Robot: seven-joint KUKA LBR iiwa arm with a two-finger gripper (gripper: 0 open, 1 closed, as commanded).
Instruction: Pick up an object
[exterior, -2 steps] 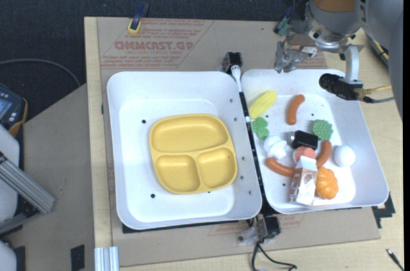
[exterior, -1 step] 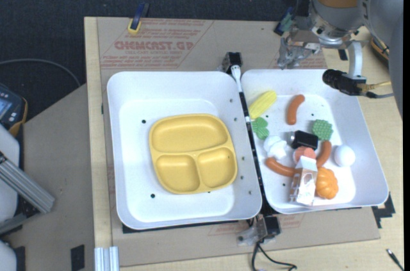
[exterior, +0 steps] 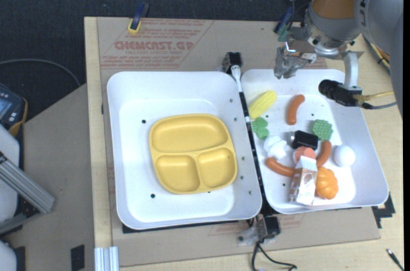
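My gripper [exterior: 286,66] hangs over the back left rim of the right bin [exterior: 371,167], with nothing seen in it. Just in front of it lie a yellow corn cob [exterior: 262,102] and an orange sausage [exterior: 295,108]. Farther forward the bin holds a green leafy piece [exterior: 259,129], a green textured piece [exterior: 322,129], a black block [exterior: 305,138], a white egg [exterior: 344,155], another sausage [exterior: 280,166], an orange fruit [exterior: 326,182] and a small carton [exterior: 303,183].
The left bin [exterior: 125,135] holds a yellow divided plate [exterior: 191,153]. A black clamp [exterior: 232,62] sits at the back where the bins meet. A black fixture [exterior: 338,91] sticks over the right bin's back right rim.
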